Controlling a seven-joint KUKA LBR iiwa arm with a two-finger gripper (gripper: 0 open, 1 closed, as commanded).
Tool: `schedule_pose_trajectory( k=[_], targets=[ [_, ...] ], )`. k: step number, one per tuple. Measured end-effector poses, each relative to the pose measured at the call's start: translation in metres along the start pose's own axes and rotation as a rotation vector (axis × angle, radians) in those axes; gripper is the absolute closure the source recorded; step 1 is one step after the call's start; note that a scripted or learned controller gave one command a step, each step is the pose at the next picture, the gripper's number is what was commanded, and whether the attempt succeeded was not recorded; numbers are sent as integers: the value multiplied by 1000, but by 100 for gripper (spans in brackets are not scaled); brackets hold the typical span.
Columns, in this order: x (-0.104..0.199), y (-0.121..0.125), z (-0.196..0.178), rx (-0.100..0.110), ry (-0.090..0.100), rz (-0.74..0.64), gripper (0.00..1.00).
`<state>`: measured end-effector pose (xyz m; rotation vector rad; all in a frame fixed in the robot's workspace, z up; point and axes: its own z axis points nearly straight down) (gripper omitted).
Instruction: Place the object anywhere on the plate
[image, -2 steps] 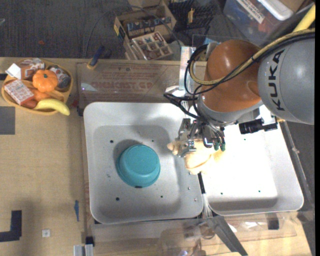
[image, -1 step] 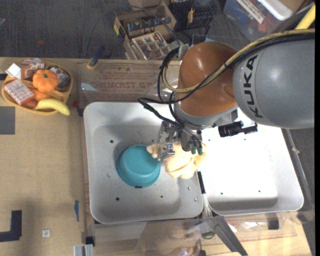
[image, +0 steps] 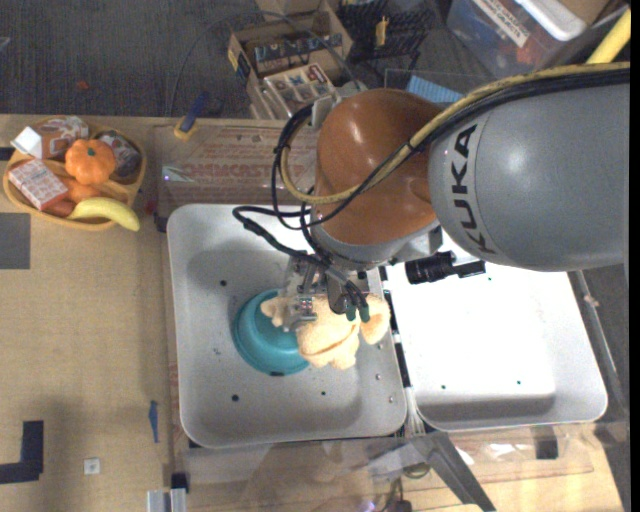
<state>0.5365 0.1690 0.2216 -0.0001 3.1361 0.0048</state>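
In the left bin (image: 200, 400) a teal plate (image: 262, 335) lies near the middle. A yellowish soft toy (image: 335, 340) sits against the plate's right edge, directly under the gripper (image: 325, 300). Whether the jaws are closed on the toy cannot be told.

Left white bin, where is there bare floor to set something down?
In the left white bin, bare floor runs along the left wall and the near edge, beside and below the teal round plate. It is crowded at the plate's right rim, where the yellow plush toy sits under the gripper. The right white bin shows open floor.
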Motion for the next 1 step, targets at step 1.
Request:
schedule_pose_trajectory(
  k=[1],
  targets=[
    [0, 0, 0, 0, 0, 0, 0]
  ],
)
